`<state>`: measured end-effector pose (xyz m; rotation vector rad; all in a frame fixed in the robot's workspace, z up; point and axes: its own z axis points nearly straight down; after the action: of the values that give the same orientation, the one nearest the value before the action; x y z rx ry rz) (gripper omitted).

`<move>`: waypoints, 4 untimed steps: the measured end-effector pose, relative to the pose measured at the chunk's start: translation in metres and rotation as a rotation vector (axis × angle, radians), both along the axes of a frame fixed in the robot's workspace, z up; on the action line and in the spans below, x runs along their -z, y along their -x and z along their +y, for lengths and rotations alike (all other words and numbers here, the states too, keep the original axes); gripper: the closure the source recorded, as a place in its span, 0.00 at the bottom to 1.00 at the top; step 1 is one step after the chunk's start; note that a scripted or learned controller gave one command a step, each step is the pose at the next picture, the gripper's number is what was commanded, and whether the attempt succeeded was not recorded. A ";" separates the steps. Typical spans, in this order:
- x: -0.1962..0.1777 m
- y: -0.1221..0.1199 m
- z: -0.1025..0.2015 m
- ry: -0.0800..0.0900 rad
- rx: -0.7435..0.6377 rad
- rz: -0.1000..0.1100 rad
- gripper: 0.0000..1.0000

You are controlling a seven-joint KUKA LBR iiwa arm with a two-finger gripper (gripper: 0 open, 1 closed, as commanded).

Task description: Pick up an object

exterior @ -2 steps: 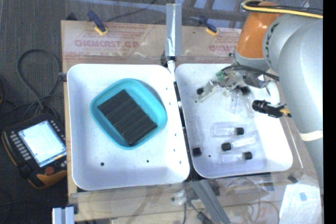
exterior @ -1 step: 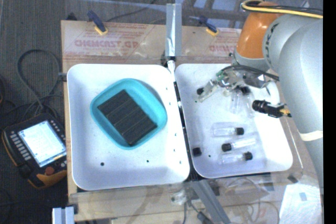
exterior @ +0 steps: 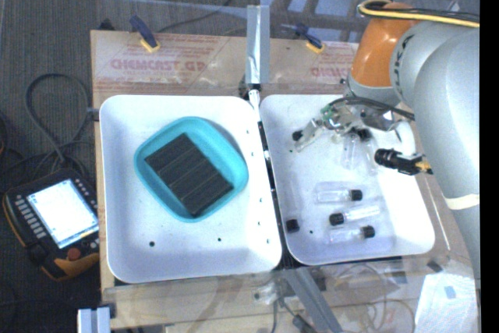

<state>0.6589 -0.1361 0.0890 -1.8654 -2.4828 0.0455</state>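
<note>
bins: two white on the worktop | left bin (exterior: 125, 246): one teal tray (exterior: 191, 168) | right bin (exterior: 405, 234): about four clear black-capped vials (exterior: 339, 193), one loose black cap (exterior: 291, 225) | my jaws: low over the right bin's far end, spread unreadable

arm (exterior: 437, 90): enters from right | end effector (exterior: 337, 121): lowered, pointing left

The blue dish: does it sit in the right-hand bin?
No, the blue dish lies in the left bin, with a dark ridged pad inside it.
</note>
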 end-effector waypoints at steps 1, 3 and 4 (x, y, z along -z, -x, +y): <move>0.000 0.000 0.000 0.000 0.000 0.000 0.00; 0.000 0.000 0.000 0.000 0.000 0.000 0.00; 0.000 0.000 0.000 0.000 0.000 0.000 0.00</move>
<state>0.6589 -0.1362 0.0889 -1.8657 -2.4830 0.0455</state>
